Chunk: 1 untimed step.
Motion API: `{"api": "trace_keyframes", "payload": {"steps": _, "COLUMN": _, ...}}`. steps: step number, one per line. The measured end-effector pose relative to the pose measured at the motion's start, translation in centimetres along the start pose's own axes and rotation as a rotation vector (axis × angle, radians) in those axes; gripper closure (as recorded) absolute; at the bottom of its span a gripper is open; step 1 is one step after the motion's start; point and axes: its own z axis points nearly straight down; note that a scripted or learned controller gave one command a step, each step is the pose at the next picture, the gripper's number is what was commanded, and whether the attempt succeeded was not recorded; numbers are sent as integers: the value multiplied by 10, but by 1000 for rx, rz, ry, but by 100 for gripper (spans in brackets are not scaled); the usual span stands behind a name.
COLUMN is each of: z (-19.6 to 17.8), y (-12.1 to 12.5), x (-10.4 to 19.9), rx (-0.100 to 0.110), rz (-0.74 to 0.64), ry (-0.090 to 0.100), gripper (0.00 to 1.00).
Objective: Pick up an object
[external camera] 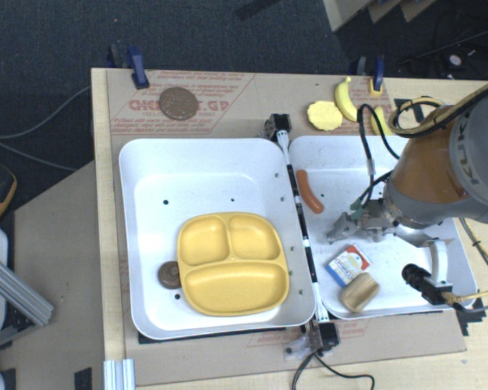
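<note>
My gripper (342,227) hangs low over the middle of the right bin (342,159), at the end of the grey and orange arm that enters from the right. An orange-red sausage (310,192) lies up and to the left of it, near the bin's left wall. Just below the gripper lies a small blue, white and red carton (347,265). A tan cylinder (359,292) rests beside the carton at the bin's front edge. I see nothing held in the gripper.
The left bin (146,177) holds a yellow divided plate (231,263) with a brown round piece (169,275) at its left side. On the bench behind the bins lie a brown disc (177,102), a yellow banana (346,97) and a yellow lump (324,115).
</note>
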Motion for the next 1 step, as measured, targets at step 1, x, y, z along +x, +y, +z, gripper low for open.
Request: {"api": "trace_keyframes", "payload": {"steps": 1, "z": 10, "y": -12, "x": 1, "rx": 4, "rz": -1, "ry": 1, "gripper": 0}}
